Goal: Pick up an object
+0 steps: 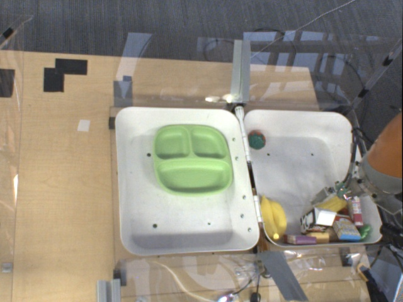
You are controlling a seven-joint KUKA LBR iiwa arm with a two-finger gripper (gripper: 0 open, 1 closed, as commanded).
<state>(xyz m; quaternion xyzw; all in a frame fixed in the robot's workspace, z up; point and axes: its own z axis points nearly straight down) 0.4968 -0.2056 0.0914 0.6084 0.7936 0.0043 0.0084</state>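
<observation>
**Arm at the right bin's cluttered corner**

On the bench [56, 187], seen from the camera above, two shallow white bins sit side by side. At the centre of the left bin [135, 225] lies a green divided plate [192, 158], flat, with two small compartments toward 12 o'clock and one long one toward 6 o'clock.

From 3 o'clock the arm [387, 153] comes in over the right bin [302, 137] — its orange band shows at the frame's edge, grey wrist just below it. The gripper [345, 187] points toward 8 o'clock, down at a heap of small objects [334, 222] packed into the bin's 5 o'clock corner; whether its claw is apart, together or clamped on anything cannot be told, since the tip blurs into the clutter.

That heap holds a yellow piece, a red-and-white tube, a white-and-black packet and a brown bar, touching one another. A banana [273, 214] lies just beside them toward 9 o'clock, against the bin's left wall. A small green ball [256, 140] with a red spot sits well apart at the bin's 11 o'clock corner.
</observation>
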